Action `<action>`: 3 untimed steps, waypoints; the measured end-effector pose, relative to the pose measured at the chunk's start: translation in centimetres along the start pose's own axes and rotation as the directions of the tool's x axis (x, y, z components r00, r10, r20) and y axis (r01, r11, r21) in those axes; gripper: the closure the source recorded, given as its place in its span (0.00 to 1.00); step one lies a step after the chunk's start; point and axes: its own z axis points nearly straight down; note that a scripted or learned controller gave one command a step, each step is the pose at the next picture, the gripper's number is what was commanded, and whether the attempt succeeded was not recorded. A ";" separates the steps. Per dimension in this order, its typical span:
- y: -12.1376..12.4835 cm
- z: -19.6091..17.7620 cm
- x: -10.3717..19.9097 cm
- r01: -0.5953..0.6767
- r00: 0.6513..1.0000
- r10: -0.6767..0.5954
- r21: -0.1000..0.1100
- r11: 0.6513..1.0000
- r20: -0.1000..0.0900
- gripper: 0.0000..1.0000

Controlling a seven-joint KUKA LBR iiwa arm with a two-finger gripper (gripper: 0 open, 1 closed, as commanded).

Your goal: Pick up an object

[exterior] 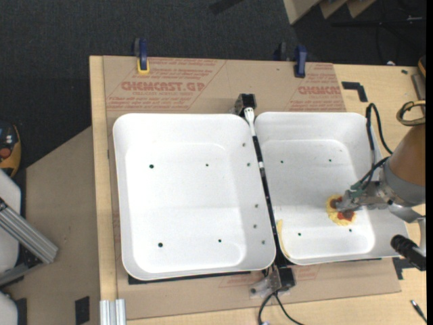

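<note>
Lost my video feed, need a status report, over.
Gripper down in right bin, on a small yellow and red object. Grasp unconfirmed. Nothing in the way.

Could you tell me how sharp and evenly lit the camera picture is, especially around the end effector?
In the camera view, light is flat and even; the left bin and right bin look bright white with faint shadows along their walls. The end effector is soft and small, so the yellow and red object beside it blurs into it.
</note>
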 end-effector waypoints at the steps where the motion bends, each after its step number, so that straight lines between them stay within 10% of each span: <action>1: 3.4 -7.9 5.9 0.011 1.000 -0.011 0.020 1.000 -0.009 1.00; 2: 2.0 -14.5 -3.2 -0.004 1.000 0.004 0.024 1.000 0.000 1.00; 3: 1.3 -31.1 -1.5 0.005 1.000 -0.005 0.012 1.000 -0.001 1.00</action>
